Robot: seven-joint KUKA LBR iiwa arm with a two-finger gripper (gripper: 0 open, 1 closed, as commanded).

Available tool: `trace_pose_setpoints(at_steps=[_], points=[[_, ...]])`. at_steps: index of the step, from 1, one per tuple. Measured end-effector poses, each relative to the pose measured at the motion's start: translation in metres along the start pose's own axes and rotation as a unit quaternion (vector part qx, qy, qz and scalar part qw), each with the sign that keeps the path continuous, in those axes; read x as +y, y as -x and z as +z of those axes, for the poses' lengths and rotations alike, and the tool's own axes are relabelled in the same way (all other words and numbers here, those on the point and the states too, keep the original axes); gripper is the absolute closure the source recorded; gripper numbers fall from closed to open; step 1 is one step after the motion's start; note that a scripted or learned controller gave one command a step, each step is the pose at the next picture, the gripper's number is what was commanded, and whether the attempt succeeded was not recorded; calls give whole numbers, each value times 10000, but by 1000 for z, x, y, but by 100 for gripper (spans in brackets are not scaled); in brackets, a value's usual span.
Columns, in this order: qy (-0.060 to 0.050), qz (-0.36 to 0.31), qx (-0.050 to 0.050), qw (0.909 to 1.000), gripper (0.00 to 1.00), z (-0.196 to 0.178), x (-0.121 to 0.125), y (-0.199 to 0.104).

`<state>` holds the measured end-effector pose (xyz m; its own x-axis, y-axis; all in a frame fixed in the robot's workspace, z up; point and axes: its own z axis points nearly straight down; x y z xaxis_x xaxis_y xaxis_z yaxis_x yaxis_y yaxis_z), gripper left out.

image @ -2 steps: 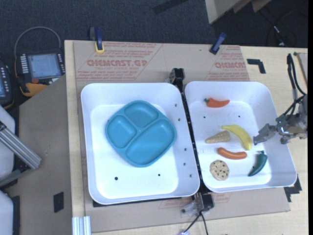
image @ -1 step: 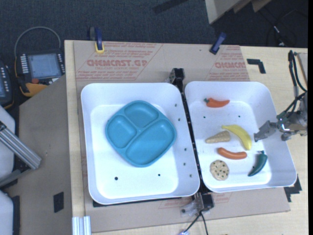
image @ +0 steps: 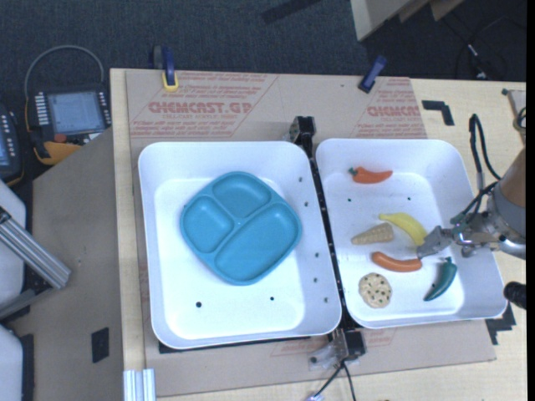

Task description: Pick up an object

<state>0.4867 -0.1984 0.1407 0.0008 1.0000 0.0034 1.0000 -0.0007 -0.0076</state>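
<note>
The hand [image: 449,242] sat low over the right bin [image: 443,161], reaching in from the right edge, with its tip toward the middle of the bin. One finger [image: 434,242] pointed left toward the toy food, but whether the fingers were spread or closed could not be told from this angle, and nothing was seen clamped between them. The nearest pieces lay just beside that tip: an orange hot dog [image: 396,262] lay slightly nearer and to the left, its long axis running left to right, with its right end closest to the hand; a green chili pepper [image: 441,281] lay just nearer than the hand, slanting from far right to near left; and a yellow banana [image: 405,225] lay slightly farther and to the left. A tan cone [image: 371,235] rested left of the banana, a cookie [image: 375,289] lay toward the near left corner, and an orange carrot [image: 371,175] lay well apart at the far side. The left bin [image: 167,307] held a blue divided plate [image: 241,226]. Judging by position, the hot dog's right end was the likeliest target, needing only a short move left and down.
</note>
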Motion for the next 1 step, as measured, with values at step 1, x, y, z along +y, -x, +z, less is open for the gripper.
trace_pose_setpoints(at_steps=[1], points=[[41, -2, 6, 10000, 0, 48, 2, -1]])
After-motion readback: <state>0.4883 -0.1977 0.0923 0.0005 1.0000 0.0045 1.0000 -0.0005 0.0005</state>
